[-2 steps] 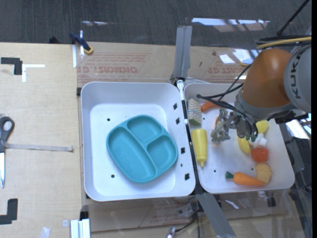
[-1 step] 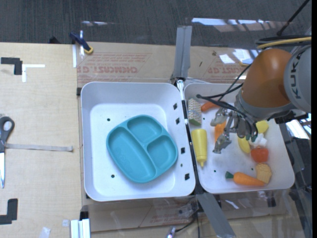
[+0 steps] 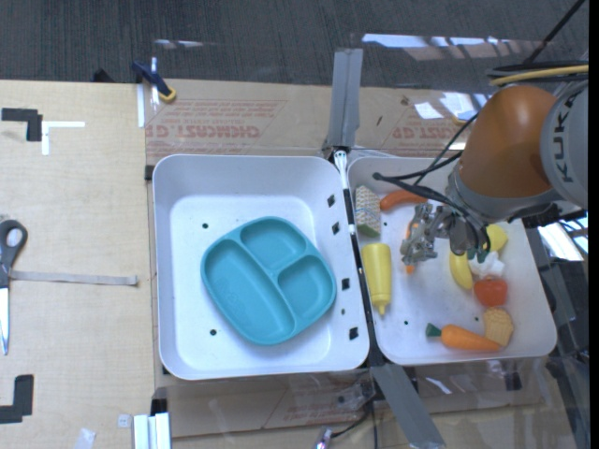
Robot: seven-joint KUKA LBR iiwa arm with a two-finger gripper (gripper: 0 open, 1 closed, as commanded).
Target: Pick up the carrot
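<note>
While my gripper hangs over the right bin, whether its jaws are open I cannot tell. The carrot lies near that bin's front edge, beside a corn cob and tomato. Left bin: blue divided plate.

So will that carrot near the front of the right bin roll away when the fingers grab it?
Possibly. The carrot looks smooth and tapered, so it could squirt sideways. It looks like a stiff, light plastic toy. It lies flat beside a corn-like piece, which may stop rolling.
</note>
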